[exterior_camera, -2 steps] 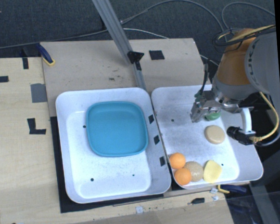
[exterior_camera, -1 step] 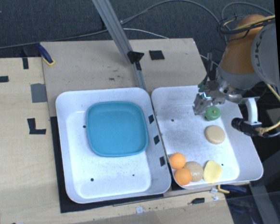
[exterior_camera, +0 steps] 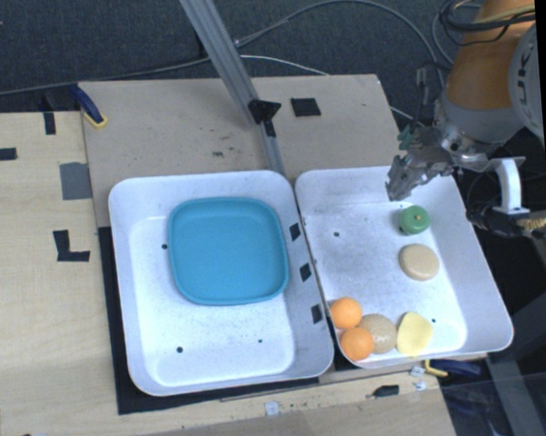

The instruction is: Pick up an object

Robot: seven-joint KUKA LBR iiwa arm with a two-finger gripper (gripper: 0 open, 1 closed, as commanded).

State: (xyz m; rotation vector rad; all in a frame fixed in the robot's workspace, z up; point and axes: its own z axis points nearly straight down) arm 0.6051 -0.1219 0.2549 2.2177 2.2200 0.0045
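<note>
The green object (exterior_camera: 412,218) lies in the right bin (exterior_camera: 351,253), nearest the gripper (exterior_camera: 400,185), which hangs just above and beside it, holding nothing; whether it is spread or pressed together cannot be told. A beige piece (exterior_camera: 419,262) sits below, with two orange balls (exterior_camera: 351,328) in the near corner. The blue plate (exterior_camera: 227,250) occupies the left bin (exterior_camera: 141,270). Judging by this, nothing is lifted yet; descent, closing and raising remain
</note>
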